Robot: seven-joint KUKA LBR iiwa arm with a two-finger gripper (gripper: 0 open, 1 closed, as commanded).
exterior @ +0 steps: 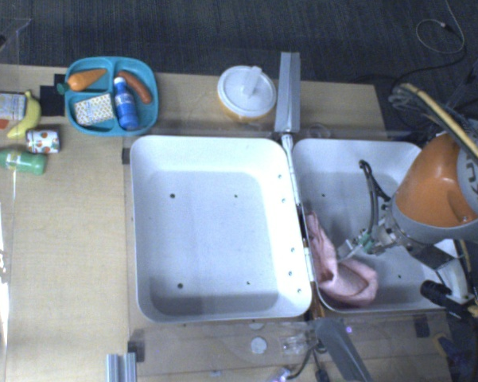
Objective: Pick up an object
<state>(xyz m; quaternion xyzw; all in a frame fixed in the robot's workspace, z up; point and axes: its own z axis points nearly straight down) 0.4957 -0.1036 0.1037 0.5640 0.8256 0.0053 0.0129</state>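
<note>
My gripper (358, 247) reaches from the right into the right-hand white bin (334, 173), low over its floor. A crumpled pink cloth (340, 273) lies against that bin's left wall, near the front corner, just beside my fingertips. I cannot tell how far my fingers are parted, or whether they grip the cloth. The left bin (211, 221) sits alongside.

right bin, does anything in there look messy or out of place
Only the pink cloth: it lies crumpled in the right bin, bunched against the wall next to the left bin, one end running up along that wall. The gripper sits just beside it. Nothing looks spilled or broken.
</note>
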